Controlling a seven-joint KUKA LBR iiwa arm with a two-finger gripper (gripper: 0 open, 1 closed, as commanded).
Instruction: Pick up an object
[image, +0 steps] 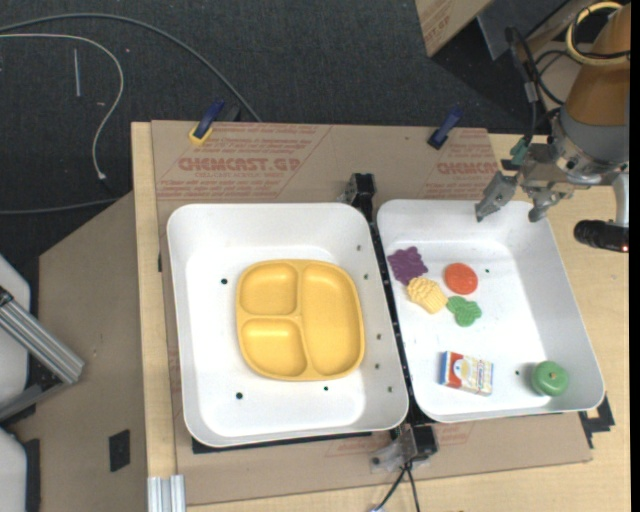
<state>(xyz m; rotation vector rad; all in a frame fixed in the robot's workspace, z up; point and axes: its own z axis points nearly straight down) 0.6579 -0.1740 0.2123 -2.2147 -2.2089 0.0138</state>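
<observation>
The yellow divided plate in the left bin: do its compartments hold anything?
Empty. The yellow plate shows three bare compartments; the toy foods lie in the right bin.

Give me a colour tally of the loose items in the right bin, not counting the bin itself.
Purple: 1, grape bunch
Orange-red: 1, round piece
Yellow: 1, corn-like piece
Green: 2, small leafy piece, round piece
White and blue: 1, small box
Total: 6
</observation>
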